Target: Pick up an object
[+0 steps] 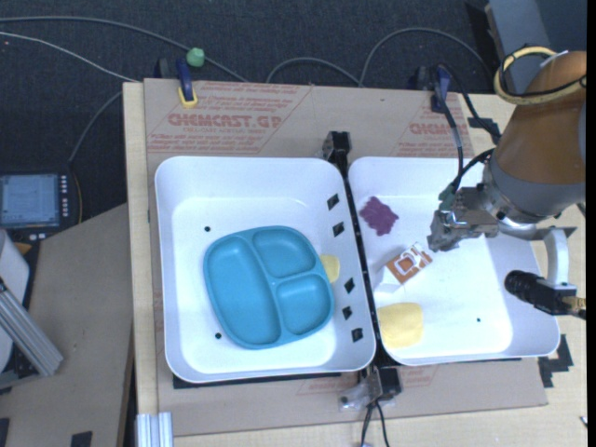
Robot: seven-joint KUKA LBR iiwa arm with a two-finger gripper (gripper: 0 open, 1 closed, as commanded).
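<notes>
Fingers: the grey two-finger gripper (440, 237) hangs low over the right white bin (484, 338); I cannot tell whether it is released or clenched, and nothing visibly sits in it.
Nearest object: small orange-and-white square packet (408, 264), just beside the gripper, toward the bin's front-left, lying slantwise.
Other candidates: purple crumpled lump (378, 214) toward the back-left corner; pale yellow rounded lump (401, 323) by the front-left corner.
Neighbouring bin: blue plastic divided tray (268, 285) in the left white bin (186, 194).
Judgement: the packet is likeliest; a short shift front-left is needed.
</notes>
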